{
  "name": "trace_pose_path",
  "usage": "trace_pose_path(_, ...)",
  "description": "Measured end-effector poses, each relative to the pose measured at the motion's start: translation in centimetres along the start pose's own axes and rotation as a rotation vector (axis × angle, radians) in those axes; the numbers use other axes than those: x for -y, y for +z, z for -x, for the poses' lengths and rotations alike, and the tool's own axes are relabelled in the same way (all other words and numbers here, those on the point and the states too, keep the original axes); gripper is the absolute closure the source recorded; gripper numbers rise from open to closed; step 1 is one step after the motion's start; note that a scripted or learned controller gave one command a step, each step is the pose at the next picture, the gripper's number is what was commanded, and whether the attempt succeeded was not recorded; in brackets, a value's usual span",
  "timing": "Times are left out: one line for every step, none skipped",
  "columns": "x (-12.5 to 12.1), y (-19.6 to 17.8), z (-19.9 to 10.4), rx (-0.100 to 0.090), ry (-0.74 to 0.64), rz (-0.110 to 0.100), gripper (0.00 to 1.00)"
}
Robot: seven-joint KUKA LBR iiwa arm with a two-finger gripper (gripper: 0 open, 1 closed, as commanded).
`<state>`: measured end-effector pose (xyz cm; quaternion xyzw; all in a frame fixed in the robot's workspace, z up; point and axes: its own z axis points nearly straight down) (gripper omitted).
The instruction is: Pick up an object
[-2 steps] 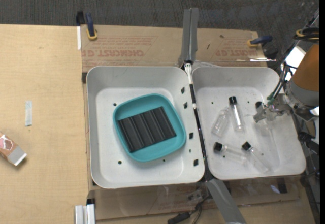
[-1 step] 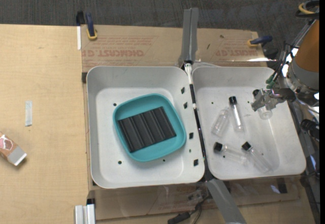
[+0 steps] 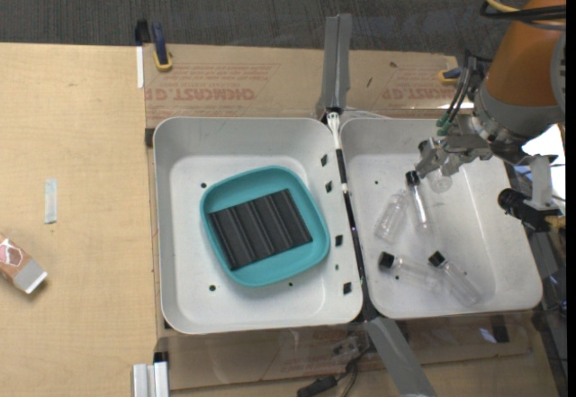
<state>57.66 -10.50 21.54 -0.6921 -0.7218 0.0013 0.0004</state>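
The light was bright and even, the white bins [image 3: 180, 296] shone a little, and the shadows were soft.

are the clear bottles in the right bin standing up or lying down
Lying down. The clear bottles rest on their sides on the right bin floor, black caps pointing sideways.

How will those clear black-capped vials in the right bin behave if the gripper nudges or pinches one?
The vials look like slim, smooth cylinders, and several lie on their sides on the right bin floor, so a nudge will probably roll them. Clear walls suggest a slick surface that may slip from a pinch. They seem small and likely light.
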Motion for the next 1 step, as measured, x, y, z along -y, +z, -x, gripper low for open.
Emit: trace_pose_path(-7.54,-2.34,1.25,0.001,0.002,0.001,1.00)
